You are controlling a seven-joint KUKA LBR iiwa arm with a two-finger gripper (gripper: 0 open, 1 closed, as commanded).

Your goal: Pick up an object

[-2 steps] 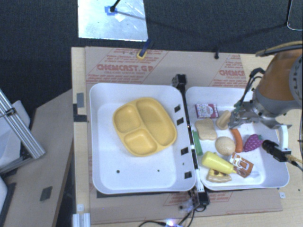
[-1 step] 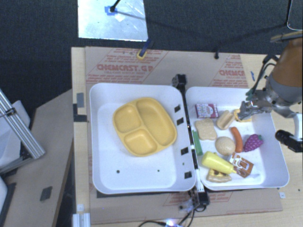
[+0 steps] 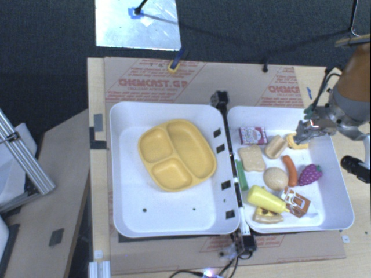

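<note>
The right bin [image 3: 333, 149] holds several toy foods: a pink box [image 3: 253, 135], a bread slice [image 3: 252, 158], a hot dog bun [image 3: 275, 146], an orange sausage [image 3: 289, 171], a purple grape bunch [image 3: 309, 174], a tan ball [image 3: 276, 178], a yellow bottle [image 3: 265, 199] and a red-white packet [image 3: 297, 204]. My gripper [image 3: 305, 133] hangs over the bin's upper right part, right beside a yellow piece [image 3: 298, 145] and the bun. Whether anything sits between the fingers is hidden.
The left bin [image 3: 124, 172] holds a yellow three-compartment plate [image 3: 176, 153]. A black divider with clips [image 3: 227, 155] runs between the bins. A metal sheet [image 3: 138, 16] lies beyond the bench, and an aluminium frame [image 3: 17, 155] stands at the left.
</note>
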